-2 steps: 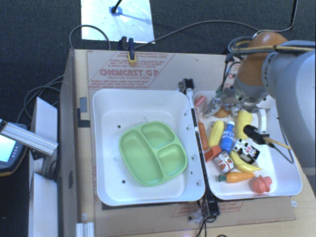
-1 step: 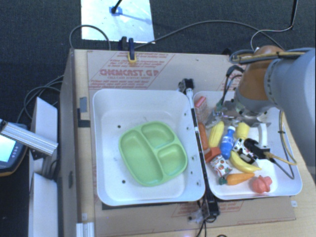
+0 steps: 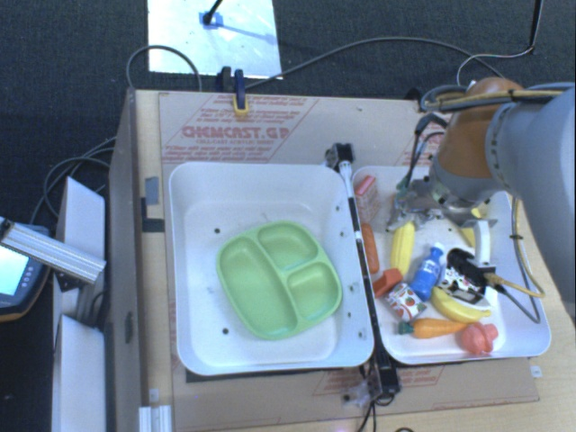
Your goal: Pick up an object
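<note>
Reaching from right, pincer (image 3: 416,207) seemingly over corn cob (image 3: 402,246)

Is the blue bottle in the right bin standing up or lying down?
Lying down. The blue bottle rests on its side among the toys, white cap pointing toward the arm, beside the yellow corn.

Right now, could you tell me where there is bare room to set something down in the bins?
The left bin has bare floor all around the green divided plate, widest at its left. The right bin is crowded with toys under the gripper.

Dark carpet floor (image 3: 63,52) surrounds the bench (image 3: 270,120); cables (image 3: 378,48) trail across.
</note>
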Tool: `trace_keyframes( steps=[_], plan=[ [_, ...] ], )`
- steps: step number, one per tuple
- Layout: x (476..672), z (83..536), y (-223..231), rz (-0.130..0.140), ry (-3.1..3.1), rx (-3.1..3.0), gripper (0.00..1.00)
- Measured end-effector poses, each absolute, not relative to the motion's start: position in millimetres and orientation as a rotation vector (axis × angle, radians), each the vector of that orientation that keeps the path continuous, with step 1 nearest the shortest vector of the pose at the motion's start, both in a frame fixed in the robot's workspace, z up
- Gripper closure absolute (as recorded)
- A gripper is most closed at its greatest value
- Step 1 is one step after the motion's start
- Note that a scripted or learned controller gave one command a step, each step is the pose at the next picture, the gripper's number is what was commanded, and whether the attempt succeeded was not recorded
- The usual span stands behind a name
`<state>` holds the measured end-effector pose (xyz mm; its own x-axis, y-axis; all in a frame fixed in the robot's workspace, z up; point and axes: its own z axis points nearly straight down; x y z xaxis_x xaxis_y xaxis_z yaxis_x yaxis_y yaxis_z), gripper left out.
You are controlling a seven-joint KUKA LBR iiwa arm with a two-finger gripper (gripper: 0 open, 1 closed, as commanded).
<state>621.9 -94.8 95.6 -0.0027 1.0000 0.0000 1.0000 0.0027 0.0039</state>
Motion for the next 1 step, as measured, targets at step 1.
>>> trace_keyframes(
  steps=[1],
  plan=[
    [609.3,185.7,-30.3,0.006,2.225,2.214,1.00]
  ],
)
